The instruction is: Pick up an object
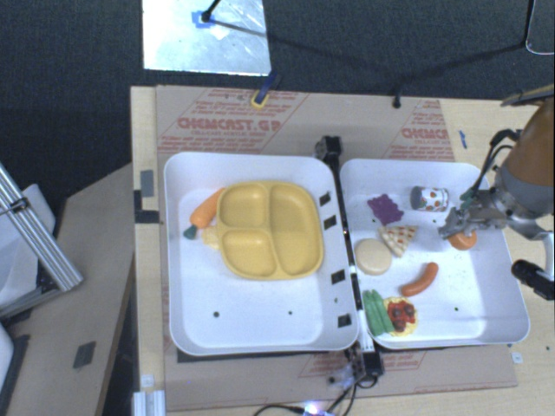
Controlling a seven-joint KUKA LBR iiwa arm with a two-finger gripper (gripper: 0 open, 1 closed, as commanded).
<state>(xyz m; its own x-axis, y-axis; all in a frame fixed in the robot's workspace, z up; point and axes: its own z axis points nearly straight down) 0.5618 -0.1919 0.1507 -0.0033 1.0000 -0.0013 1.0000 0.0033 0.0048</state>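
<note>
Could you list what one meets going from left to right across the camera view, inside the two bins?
Carrot → yellow divided plate → purple piece → can → gripper.

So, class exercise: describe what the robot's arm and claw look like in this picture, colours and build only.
The arm enters from the right as a rounded grey body with an orange band above the wrist. A thin dark cable loops beside it. The claw is a small grey metal piece, too blurred for detail.
</note>
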